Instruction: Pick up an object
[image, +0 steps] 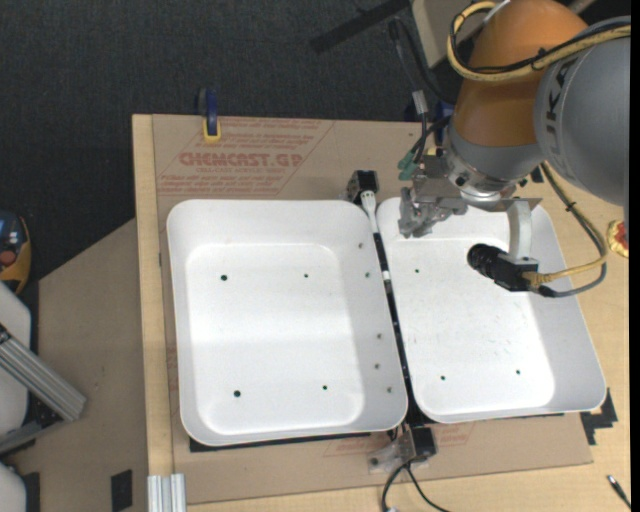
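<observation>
Arm: your grey arm (560, 90) reaches in from the right, orange band up, wrist bent down over the far left corner of the right bin (500, 340).
Hand: the hand (420, 222) hangs low at that bin's back edge, just beside the divider between the two bins. You cannot tell from this slant whether it is spread or pressed together, and nothing can be made out between its tips.
Task's thing: you will find no loose object lying in either bin; the left bin (280, 320) shows bare white floor with a few dark dots (likely holes or fasteners), and so does the right one.
Black part: the dark piece (497, 266) over the right bin, with its yellow cable, looks fixed to the wrist rather than something to pick.
Surface: the cardboard-covered surface (250, 150) keeps both bins side by side within reach.
Judgement: this descent into a corner probably meets nothing, so expect a miss.
</observation>
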